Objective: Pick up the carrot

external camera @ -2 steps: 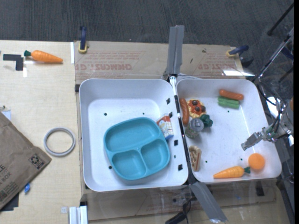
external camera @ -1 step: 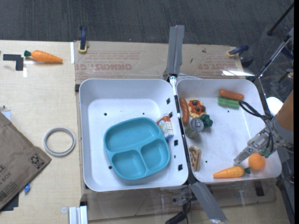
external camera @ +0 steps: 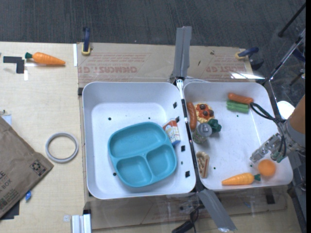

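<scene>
Robot lab bench, two white bins (external camera: 92,130) of toy food, clamped cardboard (external camera: 126,62) behind, tape roll (external camera: 61,146) at left, dark carpet (external camera: 146,8) above

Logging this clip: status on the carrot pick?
Gripper low in right bin, holding nothing. Carrot lying near front wall, untouched. Orange ball beside its leafy end.

The carrot (external camera: 239,179) lies by the right bin's near wall (external camera: 243,187), an orange ball (external camera: 267,168) just beside its leafy end. Bare floor (external camera: 228,149) stretches above it, leaving open approach from there.
</scene>
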